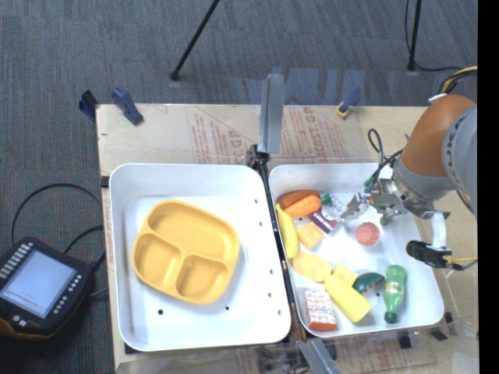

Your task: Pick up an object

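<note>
The left bin (125,209) holds a glossy yellow compartment tray (185,249), smooth moulded plastic. In the right bin (433,302) toy food crowds the left half: a banana (287,232), an orange carrot (301,202), a yellow block (346,298), and further right a green bottle (394,291) lying roughly along the bin's depth. The small round pinkish ball (368,234) sits just below and slightly left of the gripper (376,201), close by; whether the jaws stand wide or closed cannot be told.
</note>
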Robot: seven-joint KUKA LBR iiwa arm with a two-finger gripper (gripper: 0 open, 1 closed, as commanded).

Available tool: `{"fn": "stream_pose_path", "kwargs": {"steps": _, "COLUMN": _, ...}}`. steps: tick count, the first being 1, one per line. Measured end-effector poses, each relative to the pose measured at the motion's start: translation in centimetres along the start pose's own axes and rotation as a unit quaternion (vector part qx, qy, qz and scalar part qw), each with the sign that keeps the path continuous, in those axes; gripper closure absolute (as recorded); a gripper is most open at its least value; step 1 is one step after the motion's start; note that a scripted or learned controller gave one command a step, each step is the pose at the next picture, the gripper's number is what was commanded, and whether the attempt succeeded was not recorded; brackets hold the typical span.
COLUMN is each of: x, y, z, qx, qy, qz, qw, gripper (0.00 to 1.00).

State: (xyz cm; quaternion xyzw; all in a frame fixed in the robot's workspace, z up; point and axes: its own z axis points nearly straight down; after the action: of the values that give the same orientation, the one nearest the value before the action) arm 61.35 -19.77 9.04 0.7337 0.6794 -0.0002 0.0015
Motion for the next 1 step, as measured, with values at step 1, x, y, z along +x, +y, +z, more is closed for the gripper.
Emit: {"fn": "stream_pose_path", "kwargs": {"steps": 1, "x": 0.03, "y": -0.23, "z": -0.53, "qx": 0.005, "qy": 0.002, "qz": 0.0, "qw": 1.0, "gripper": 1.0}}
